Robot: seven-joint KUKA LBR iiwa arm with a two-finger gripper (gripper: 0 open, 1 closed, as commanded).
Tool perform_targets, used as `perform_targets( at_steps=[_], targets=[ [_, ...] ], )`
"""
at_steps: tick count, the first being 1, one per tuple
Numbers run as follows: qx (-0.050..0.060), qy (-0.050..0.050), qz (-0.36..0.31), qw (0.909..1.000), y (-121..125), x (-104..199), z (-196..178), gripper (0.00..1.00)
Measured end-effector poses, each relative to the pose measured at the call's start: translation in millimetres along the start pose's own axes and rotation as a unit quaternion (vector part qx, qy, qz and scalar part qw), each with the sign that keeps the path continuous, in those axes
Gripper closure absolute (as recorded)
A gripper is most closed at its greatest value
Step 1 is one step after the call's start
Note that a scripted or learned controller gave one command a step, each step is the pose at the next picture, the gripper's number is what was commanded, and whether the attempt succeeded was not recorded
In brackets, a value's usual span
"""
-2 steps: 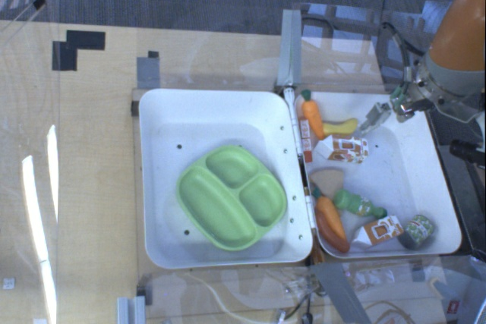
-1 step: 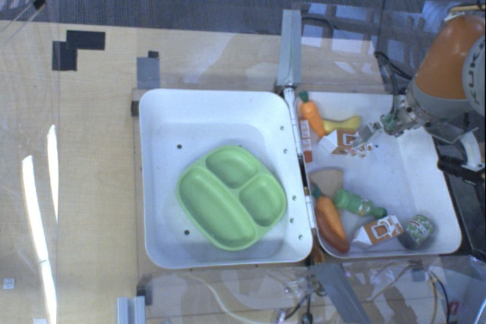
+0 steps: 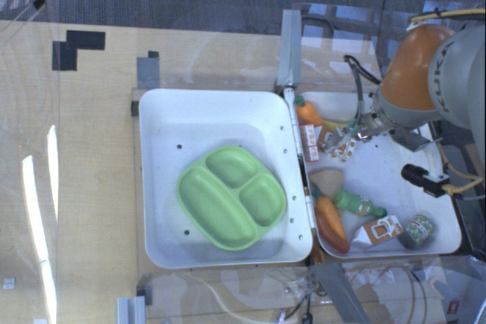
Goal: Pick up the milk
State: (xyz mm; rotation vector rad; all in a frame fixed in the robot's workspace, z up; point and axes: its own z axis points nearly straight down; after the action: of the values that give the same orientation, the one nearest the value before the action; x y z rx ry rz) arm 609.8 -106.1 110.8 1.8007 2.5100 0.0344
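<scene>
Two white bins: left bin [image 3: 152,186] holds a green divided plate [image 3: 231,197]; right bin [image 3: 444,243], milk carton [image 3: 381,230] lower right. Gripper [image 3: 357,134] upper right over a small carton [image 3: 343,149], finger state indiscernible.

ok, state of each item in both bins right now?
green divided plate: flat in left bin, compartments bare
milk carton: lying on its side, right bin, near front edge
carrot: lying flat by the left wall, right bin
green bottle: lying on its side
can: tipped over, front right corner
end effector: low over the back of right bin, apart from the milk carton
</scene>
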Motion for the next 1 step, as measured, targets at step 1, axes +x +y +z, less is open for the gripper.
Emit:
perform_targets(
  at_steps=[1],
  targets=[
    [-0.009, -0.005, -0.002, 0.9999, 6.0, -2.8, -15.3, 1.00]
  ],
)
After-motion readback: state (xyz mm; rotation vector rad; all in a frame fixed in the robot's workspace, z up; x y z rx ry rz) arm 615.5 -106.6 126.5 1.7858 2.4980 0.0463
